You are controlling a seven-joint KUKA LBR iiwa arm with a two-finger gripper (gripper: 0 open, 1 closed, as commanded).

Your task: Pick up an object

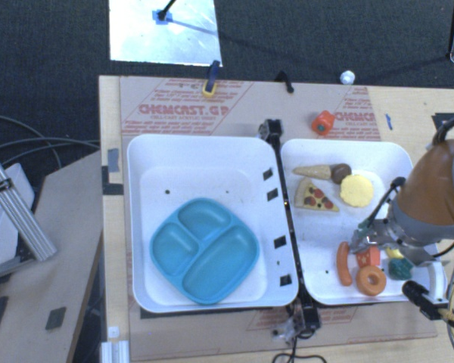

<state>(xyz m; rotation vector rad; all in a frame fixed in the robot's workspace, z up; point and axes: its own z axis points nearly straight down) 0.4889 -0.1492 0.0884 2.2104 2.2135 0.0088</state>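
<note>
From my seat I see the gripper (367,242) low in the right bin (397,156), near its lower right part, but the fingers are lost in dark metal and shadow, so I cannot tell how the jaws stand, nor whether anything sits between them. Just below it lies a small orange-red block (368,258), close enough that it may be touching, though I cannot be sure. Beside that block, on the left, a red sausage (343,263) lies lengthwise, and just under the block sits an orange doughnut ring (371,280). To the right of the block I make out a teal piece (399,268), partly under the arm. Higher in the same bin, well apart from the gripper, are a pale yellow round (356,190), a pizza slice (315,197) to its left, and an ice cream cone (321,172) with a brown top lying on its side above the slice. The grey arm (431,203) with its orange band comes in from the right, over the bin's edge. The left bin (159,153) holds a blue divided plate (203,250), set at a tilt. On the bench (181,104) behind the bins stand a small orange toy (323,122) and a yellow and blue clip (210,82).
</note>
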